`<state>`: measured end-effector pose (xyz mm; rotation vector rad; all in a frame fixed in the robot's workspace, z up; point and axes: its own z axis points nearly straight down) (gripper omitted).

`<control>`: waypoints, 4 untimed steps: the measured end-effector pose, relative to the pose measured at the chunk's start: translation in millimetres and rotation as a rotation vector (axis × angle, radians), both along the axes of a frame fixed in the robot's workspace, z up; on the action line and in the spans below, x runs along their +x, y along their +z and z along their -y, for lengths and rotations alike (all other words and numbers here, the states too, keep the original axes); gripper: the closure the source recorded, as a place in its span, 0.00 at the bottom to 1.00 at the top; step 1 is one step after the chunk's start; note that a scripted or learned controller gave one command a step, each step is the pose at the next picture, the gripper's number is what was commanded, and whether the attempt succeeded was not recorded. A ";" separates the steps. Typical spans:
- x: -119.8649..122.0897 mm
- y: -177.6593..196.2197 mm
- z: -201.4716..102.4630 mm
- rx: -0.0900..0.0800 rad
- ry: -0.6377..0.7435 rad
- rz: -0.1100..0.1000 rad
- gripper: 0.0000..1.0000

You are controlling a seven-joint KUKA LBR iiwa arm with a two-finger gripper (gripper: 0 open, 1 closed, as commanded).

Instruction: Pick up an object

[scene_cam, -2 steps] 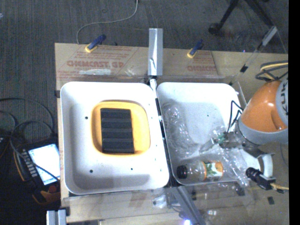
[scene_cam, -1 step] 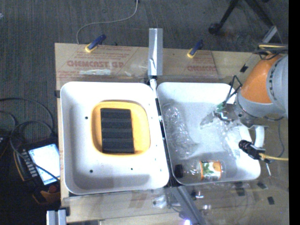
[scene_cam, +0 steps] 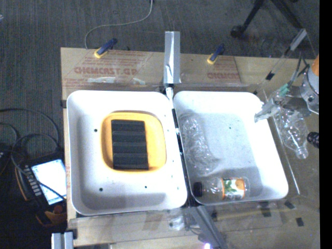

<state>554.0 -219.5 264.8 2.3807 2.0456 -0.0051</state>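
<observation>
In the left bin (scene_cam: pixel 83 139) sits a yellow tray (scene_cam: pixel 158 139) carrying a black ribbed block (scene_cam: pixel 128 144). Right of it, in the right bin (scene_cam: pixel 233 113), a crumpled clear plastic piece (scene_cam: pixel 196 141), then a small bottle (scene_cam: pixel 223 188) lying at the near wall. Further right, past the bin's far corner, the gripper (scene_cam: pixel 267 110); whether it grasps anything, I can't tell. Best bet: drop squarely across the bottle, clear of the wall.

Arm at the right edge of the bench

The arm (scene_cam: pixel 315 84) shows a sliver of orange band above pale grey metal, with a slim, silvery gripper (scene_cam: pixel 267 109) and thin dark cabling alongside.
</observation>
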 end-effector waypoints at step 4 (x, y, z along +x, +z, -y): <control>-65.8 -169.7 -43.4 0.003 0.248 0.005 0.00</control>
